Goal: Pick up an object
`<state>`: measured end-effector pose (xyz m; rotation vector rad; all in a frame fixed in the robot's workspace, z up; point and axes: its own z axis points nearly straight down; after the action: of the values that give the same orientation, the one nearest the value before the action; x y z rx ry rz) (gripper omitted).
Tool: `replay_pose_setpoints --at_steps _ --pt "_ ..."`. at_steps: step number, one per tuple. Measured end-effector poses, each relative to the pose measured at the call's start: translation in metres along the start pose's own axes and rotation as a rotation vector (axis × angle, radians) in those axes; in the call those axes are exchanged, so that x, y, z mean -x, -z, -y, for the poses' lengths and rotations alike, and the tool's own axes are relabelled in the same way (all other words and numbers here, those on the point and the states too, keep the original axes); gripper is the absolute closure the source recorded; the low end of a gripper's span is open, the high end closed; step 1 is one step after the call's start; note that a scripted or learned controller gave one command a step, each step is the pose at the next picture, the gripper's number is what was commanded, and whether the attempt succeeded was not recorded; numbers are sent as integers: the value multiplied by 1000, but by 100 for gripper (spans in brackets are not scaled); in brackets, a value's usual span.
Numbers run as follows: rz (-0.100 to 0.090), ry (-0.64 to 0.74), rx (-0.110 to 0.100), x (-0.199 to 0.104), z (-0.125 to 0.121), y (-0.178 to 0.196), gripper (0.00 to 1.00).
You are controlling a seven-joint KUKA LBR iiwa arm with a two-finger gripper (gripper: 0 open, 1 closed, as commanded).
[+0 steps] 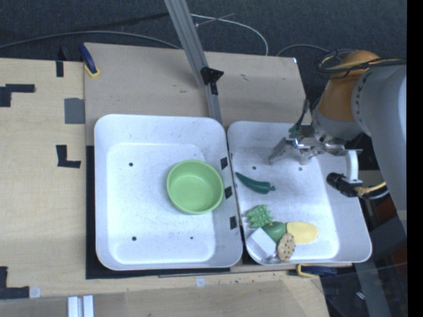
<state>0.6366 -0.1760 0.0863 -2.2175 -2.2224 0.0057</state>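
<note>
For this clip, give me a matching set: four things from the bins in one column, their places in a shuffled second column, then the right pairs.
Things
1. green bowl
2. dark green pepper
3. yellow piece
4. hand

Places
A. near corner of the right bin, among the small toys
B. middle of the left bin
C. above the far part of the right bin
D. right bin, close to the divide between the bins

Pairs: 1-B, 2-D, 3-A, 4-C
</note>
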Motion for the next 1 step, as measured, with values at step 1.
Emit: replay_pose_setpoints --at_steps 1 --pt "0 2 2 -1 -1 12 100"
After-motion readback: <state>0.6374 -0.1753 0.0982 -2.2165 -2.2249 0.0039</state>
